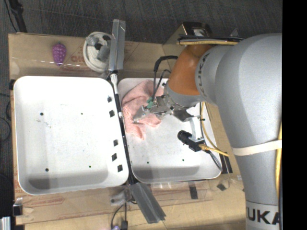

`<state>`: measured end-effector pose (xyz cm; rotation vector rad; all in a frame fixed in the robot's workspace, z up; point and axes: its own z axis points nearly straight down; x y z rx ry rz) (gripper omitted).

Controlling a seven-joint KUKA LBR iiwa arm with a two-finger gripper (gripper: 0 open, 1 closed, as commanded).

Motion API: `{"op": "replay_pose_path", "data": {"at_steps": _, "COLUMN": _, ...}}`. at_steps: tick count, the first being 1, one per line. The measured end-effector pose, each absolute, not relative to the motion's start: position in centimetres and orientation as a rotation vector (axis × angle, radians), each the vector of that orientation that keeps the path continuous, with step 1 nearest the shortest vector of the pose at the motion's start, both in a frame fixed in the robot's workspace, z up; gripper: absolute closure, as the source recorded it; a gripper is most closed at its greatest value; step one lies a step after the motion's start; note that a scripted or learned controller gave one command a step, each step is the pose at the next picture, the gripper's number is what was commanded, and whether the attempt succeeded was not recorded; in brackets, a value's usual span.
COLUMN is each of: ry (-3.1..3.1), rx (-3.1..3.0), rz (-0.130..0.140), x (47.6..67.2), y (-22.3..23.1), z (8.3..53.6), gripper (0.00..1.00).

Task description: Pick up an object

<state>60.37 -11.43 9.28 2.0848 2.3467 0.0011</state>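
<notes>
Much of the right-hand bin [163,169] is covered by the grey bulk of the KUKA arm [244,109], whose lower body is cut off at the picture's bottom edge. The orange band [184,73] above the wrist is seen over the bin's far part, and the bin's right wall is largely hidden beneath the arm.

A crumpled pink cloth [136,107] is seen lying in the far left part of this bin, close against the divider shared with the left-hand bin [62,133]. The cloth's right portion is partly masked by the tool.

The gripper [146,110] is seen lowered onto the pink cloth, its metal fingertip [140,116] resting against the fabric. Whether the claw is spread or clenched cannot be told, since the tips merge with the folds, and no fabric is clearly seen pinched between them.

A black fitting [189,140] with a yellow cable [216,151] is seen over the bin's floor, right of the cloth. Beyond the bins' far edge, a purple object [59,53] and a white roll-like item [97,50] are seen on the bench; their detail is too blurred to be made out.
</notes>
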Motion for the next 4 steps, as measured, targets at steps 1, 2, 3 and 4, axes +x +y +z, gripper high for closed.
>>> {"op": "replay_pose_path", "data": {"at_steps": 1, "ry": 2.355, "rx": 2.083, "rz": -0.003, "x": 60.4, "y": -11.3, "z": 10.3, "gripper": 1.00}}
{"op": "replay_pose_path", "data": {"at_steps": 2, "ry": 2.355, "rx": 2.082, "rz": -0.003, "x": 60.4, "y": -11.4, "z": 10.3, "gripper": 0.00}}
{"op": "replay_pose_path", "data": {"at_steps": 3, "ry": 2.360, "rx": 2.079, "rz": -0.006, "x": 60.4, "y": -11.3, "z": 11.2, "gripper": 1.00}}
{"op": "replay_pose_path", "data": {"at_steps": 4, "ry": 2.546, "rx": 1.842, "rz": -0.002, "x": 62.2, "y": -11.2, "z": 12.2, "gripper": 1.00}}
